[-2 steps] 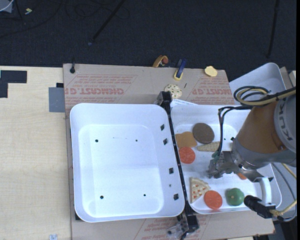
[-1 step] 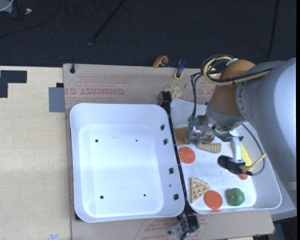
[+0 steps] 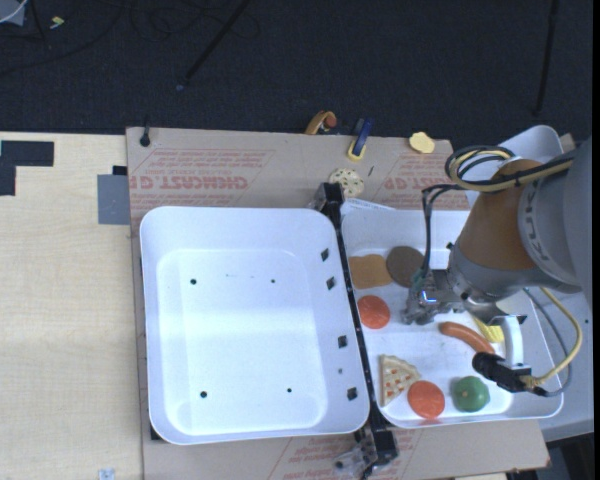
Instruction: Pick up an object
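The right bin (image 3: 380,223) holds several toy foods. A tan oval piece (image 3: 368,270) and a dark brown disc (image 3: 404,262) lie at its far side. Nearer are an orange-red ball (image 3: 374,313), a pizza wedge (image 3: 396,375), a red-orange tomato (image 3: 426,399), a green round fruit (image 3: 469,393) and an orange sausage (image 3: 466,335). My gripper (image 3: 420,306) is low in this bin, between the ball and the sausage, just in front of the brown disc. Nothing is seen held in it.
The left bin (image 3: 165,230) sits beside the right one, split from it by a black hinge strip (image 3: 345,298). On the cardboard behind lie a cream dotted piece (image 3: 346,181), a blue-yellow clip (image 3: 359,138) and a yellow bit (image 3: 421,143). Cables loop off the arm (image 3: 520,233).
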